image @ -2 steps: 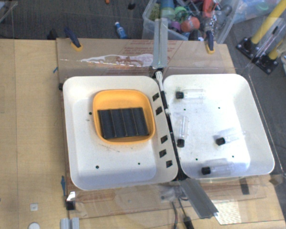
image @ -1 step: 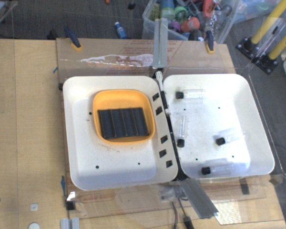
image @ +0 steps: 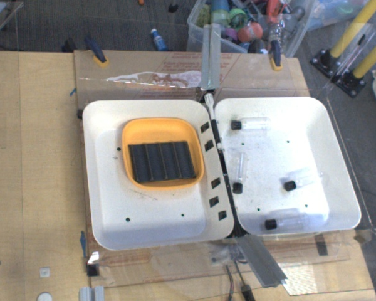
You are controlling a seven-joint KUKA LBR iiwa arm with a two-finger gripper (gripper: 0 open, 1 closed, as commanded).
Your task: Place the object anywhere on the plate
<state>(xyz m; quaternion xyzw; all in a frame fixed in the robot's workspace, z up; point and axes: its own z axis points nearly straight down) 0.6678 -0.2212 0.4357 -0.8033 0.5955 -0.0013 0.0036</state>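
Note:
An orange plate [image: 160, 126] with rounded corners sits in the left white bin [image: 113, 212], toward its back. A black ribbed rectangular block [image: 161, 162] lies flat on the plate and covers most of its front half. In the right white bin [image: 272, 152] lie several clear tubes with black caps: one at the back left [image: 250, 125], one by the divider [image: 238, 171], one right of centre [image: 299, 182] and one at the front [image: 287, 221].
A raised divider with black tabs [image: 214, 168] separates the two bins. A grey post [image: 210, 55] stands behind the bins. A clear box of colourful toys [image: 250, 11] sits at the back, beyond the bench. Wooden bench surface [image: 31, 168] extends to the left.

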